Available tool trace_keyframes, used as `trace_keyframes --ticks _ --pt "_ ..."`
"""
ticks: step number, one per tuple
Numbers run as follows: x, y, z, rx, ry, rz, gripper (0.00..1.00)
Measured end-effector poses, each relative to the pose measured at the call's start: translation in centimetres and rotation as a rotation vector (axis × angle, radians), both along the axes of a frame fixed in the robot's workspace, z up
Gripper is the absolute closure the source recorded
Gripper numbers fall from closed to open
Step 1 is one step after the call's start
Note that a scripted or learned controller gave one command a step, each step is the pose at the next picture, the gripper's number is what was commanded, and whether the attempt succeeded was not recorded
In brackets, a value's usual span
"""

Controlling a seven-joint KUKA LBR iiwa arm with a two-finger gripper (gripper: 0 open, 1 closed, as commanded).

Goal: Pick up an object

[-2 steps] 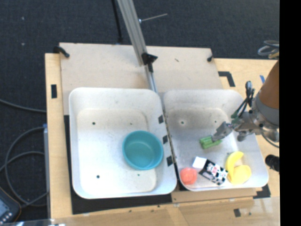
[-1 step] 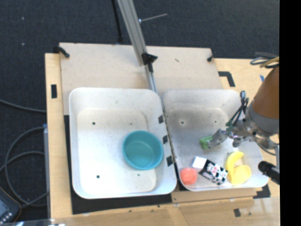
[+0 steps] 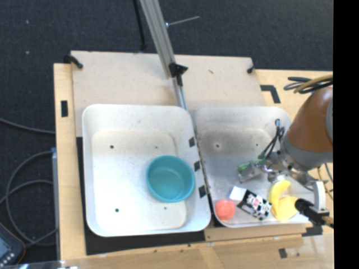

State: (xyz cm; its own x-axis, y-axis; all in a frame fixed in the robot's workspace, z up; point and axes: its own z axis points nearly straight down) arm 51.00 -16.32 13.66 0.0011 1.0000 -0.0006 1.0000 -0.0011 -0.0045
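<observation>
Reaching in over the right bin [image 3: 224, 122], the gripper [image 3: 263, 170] hangs low near that bin's middle, with the orange-banded arm [image 3: 314, 128] rising behind it toward the right edge. Whether its fingers are spread or closed I cannot tell, and nothing can be made out between them. A small grey and green object [image 3: 245, 170] lies just beside the gripper, on the side toward the left bin [image 3: 106, 122]; whether the two touch is unclear. A yellow banana-like toy [image 3: 282, 199] lies nearer the right bin's front edge, close below the gripper. Beside the toy, toward the left bin, sits a black and white patterned piece [image 3: 255, 204] with a small white card [image 3: 238, 194] against it. An orange-red ball [image 3: 225, 208] rests in the right bin's front corner nearest the left bin. A teal bowl [image 3: 170, 177] stands upright in the left bin, well apart from the gripper.
</observation>
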Motion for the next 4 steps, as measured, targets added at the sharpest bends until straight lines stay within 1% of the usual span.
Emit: trace_keyframes --ticks 1,2,3,4 --pt "0.3 -0.1 1.4 -0.001 -0.01 -0.005 1.0" --pt "0.4 0.5 6.1 -0.001 -0.012 0.005 1.0" --pt "0.6 0.3 11.6 -0.002 -0.013 0.005 1.0" --pt "2.5 5.5 12.4 0.001 -0.008 0.009 1.0"
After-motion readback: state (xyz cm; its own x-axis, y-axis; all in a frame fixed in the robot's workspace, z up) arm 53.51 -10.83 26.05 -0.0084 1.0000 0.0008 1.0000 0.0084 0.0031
